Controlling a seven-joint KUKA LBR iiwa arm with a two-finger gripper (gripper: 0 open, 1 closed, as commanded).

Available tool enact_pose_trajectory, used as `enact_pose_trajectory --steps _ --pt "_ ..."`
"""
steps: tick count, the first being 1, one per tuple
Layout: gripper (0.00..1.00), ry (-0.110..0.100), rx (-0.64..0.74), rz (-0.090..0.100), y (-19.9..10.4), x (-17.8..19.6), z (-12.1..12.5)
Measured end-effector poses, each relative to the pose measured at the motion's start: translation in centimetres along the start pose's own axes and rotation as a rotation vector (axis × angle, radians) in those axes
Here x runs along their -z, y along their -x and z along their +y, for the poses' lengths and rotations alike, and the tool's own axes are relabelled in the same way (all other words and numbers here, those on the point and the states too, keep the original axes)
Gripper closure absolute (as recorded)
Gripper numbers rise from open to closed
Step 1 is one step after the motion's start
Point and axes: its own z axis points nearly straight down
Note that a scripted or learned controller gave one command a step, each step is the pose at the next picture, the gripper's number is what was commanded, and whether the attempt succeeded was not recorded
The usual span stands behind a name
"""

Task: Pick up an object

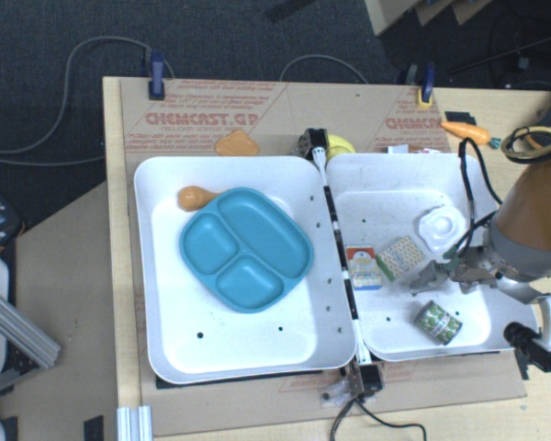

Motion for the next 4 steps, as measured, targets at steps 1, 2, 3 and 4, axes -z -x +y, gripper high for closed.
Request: enact_pose_trajectory --steps 1,2,3,4 --pt "0.00 0.009 0.006 -0.003 -2.0 4.8 0.2" --pt "0.00 0.007 0.003 -0.003 -1.5 5.5 0.2" --pt "0.00 -0.003 0.002 0.001 -2.0 -0.5 0.0" --pt "0.00 0.006 0.002 -0.003 -1.5 1.4 0.2"
